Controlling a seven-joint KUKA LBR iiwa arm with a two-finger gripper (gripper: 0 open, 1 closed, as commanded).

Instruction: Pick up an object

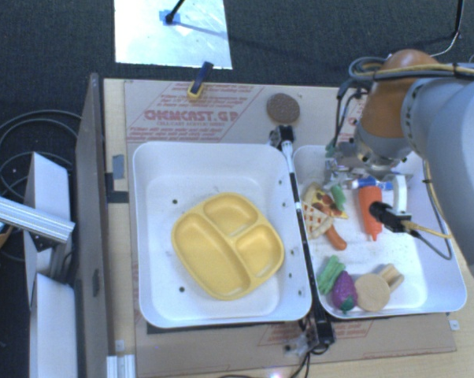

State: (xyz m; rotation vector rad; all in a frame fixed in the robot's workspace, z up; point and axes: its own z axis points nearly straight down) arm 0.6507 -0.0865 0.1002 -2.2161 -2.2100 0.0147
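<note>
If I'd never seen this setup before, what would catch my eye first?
Probably the yellow divided tray, lying alone in the left white bin. Next, the big grey arm with its orange band reaching in from the right, its gripper low over the right bin. That bin holds a jumble of toy food: a pizza slice, a carrot and a purple piece.

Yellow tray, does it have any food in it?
Empty. The yellow tray lies flat in the left bin, and its three compartments show bare yellow.
</note>
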